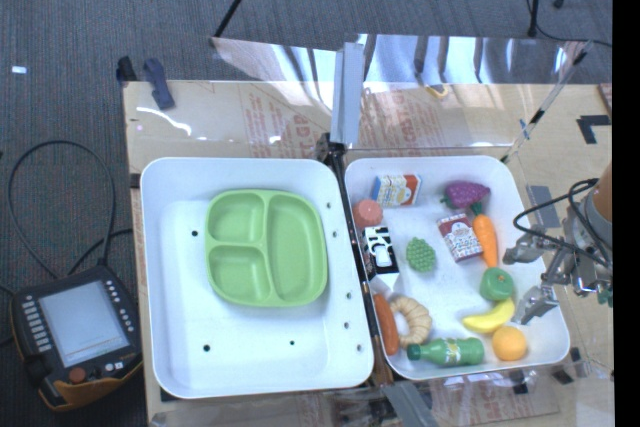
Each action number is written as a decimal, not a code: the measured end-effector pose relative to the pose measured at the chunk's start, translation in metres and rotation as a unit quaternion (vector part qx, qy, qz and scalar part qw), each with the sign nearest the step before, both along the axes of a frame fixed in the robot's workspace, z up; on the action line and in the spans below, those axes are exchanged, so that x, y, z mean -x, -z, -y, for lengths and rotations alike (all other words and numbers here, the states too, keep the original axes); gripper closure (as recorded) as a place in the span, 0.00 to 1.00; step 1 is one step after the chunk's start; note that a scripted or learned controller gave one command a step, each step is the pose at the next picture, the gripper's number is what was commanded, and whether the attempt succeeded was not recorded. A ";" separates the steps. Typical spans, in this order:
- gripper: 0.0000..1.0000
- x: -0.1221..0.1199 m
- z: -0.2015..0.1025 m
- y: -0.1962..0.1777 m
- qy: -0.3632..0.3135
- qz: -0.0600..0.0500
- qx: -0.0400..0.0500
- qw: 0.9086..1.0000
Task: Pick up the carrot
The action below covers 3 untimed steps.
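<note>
The carrot [485,238] is orange with a green top and lies in the right bin [432,171], near its right side and pointing toward the front. My gripper [520,283] hangs over that bin's right edge, a little right of and nearer than the carrot. Its two fingers are spread apart and open, with nothing between them. A green pepper [497,284] lies just left of the fingertips.
Around the carrot in the right bin lie a red box [460,237], purple grapes [466,193], a banana [488,318], an orange [509,343], a green bottle [447,351] and several other toy foods. The left bin [170,315] holds a green divided plate [267,248].
</note>
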<state>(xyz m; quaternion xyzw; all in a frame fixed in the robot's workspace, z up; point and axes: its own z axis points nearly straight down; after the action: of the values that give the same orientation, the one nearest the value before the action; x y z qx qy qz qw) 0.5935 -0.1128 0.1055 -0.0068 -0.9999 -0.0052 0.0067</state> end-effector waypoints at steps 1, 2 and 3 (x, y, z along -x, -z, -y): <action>0.00 -0.037 -0.001 0.004 0.007 0.014 0.007 1.000; 0.00 -0.034 -0.009 0.013 -0.004 0.008 0.005 1.000; 0.00 0.055 0.040 0.012 -0.023 -0.003 0.002 1.000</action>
<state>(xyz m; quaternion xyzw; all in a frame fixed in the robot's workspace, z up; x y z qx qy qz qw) 0.5387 -0.1530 0.0932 0.0158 -0.9998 -0.0035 0.0099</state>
